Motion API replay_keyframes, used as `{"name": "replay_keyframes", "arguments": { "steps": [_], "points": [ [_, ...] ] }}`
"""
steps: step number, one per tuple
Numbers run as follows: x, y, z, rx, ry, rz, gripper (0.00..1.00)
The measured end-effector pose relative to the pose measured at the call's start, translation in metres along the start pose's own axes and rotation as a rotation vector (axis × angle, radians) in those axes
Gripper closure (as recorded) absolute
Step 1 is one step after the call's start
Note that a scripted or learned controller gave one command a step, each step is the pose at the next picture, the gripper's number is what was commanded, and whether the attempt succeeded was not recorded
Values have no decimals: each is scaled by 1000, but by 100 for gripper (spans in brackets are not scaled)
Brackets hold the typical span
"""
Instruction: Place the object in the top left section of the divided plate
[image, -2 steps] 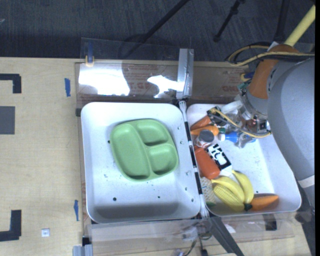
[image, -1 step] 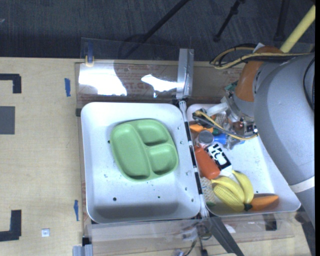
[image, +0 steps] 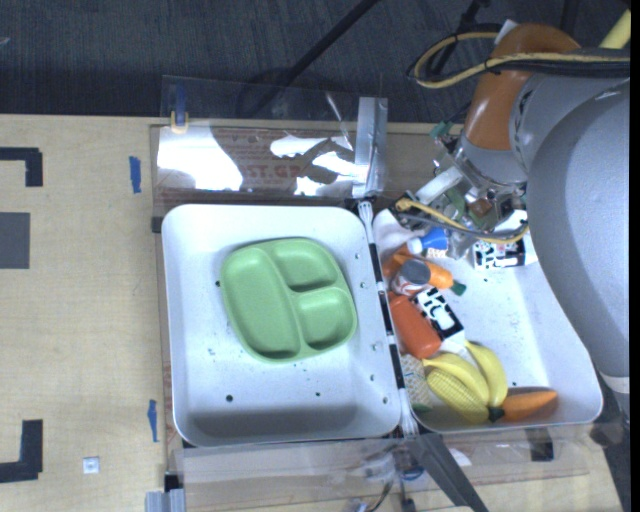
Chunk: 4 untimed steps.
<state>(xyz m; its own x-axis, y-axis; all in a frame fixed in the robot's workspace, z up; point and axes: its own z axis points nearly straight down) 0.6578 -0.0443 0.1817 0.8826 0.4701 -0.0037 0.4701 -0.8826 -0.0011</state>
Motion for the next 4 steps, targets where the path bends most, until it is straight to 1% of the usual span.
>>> {"name": "replay_keyframes", "arguments": {
  "steps": [1,2,3,4],
  "points": [
    [-70,34,89,-3,5,141,100],
    [-63,77,91,-6,12,281,100],
    [-27,49,91,-7,-2,298,100],
    [-25,55,91,8,-8,291,100]
  ]
}}
